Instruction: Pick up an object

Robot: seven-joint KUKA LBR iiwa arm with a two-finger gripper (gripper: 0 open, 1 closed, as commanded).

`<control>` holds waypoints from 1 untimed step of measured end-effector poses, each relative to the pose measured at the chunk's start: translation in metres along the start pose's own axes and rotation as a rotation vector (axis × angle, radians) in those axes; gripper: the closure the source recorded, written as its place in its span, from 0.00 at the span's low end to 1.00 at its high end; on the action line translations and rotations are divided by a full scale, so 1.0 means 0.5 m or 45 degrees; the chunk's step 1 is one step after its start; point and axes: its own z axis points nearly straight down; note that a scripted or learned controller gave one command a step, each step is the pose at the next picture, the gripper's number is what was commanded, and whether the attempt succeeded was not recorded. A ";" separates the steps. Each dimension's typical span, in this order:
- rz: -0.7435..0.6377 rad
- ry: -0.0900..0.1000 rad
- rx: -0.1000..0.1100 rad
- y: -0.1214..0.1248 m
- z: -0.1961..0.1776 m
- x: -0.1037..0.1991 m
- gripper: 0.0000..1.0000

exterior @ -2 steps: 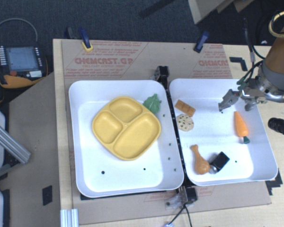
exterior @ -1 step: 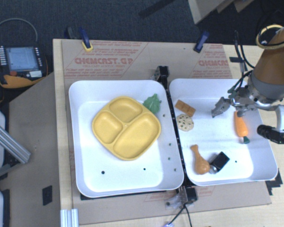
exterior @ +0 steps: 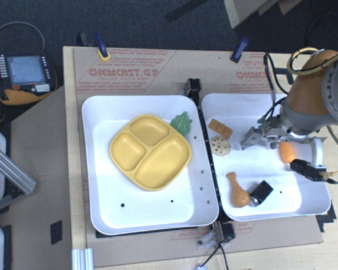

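Arm (exterior: 312, 89): reaching in from the right, low over the right bin (exterior: 310, 204), likely to work among the small items there.
Gripper (exterior: 258, 135): fingers spread apart, nothing between them.
Candidates: cracker (exterior: 220, 129) and cookie (exterior: 219, 145) just left of the fingertips; carrot (exterior: 287, 151) close under the wrist.
Further off: drumstick (exterior: 237, 189) touching a black block (exterior: 262, 191) near the front wall.
Left bin (exterior: 96, 151): yellow divided plate (exterior: 151, 151), green leaf (exterior: 182, 122) at its edge, well apart from the gripper.

bench (exterior: 135, 66): brown board with red print | left bin (exterior: 96, 167): lies on the bench, landmark | right bin (exterior: 310, 204): just beside the left bin, edges nearly touching | yellow-tipped clamp (exterior: 102, 50): on the bench's back edge, behind the left bin | blue clamp (exterior: 239, 49): back edge, behind the right bin
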 end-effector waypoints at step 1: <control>0.000 -0.001 -0.005 -0.001 0.018 0.001 0.00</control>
